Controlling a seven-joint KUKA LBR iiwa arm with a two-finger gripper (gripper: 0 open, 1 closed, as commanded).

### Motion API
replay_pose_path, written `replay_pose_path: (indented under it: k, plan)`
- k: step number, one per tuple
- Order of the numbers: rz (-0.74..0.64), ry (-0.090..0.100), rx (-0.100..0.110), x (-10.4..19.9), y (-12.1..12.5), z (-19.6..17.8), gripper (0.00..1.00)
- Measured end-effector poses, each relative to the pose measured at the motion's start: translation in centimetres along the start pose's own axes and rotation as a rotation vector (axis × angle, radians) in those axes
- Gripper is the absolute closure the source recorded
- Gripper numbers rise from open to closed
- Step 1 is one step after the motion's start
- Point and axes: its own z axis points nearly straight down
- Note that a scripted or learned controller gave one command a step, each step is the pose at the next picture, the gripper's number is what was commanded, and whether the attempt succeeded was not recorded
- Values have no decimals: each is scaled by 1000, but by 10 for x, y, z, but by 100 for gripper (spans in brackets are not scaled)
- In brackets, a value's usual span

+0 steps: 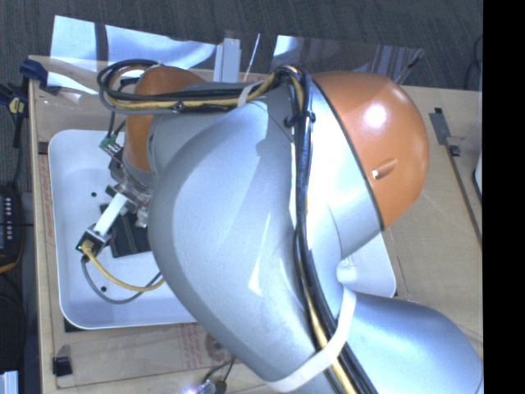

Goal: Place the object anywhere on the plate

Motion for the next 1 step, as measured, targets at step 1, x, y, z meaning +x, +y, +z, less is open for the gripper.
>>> replay_pose_path:
  k: [1]
  plan:
    - [-334, -3, 7, -82, 35, -94, 100]
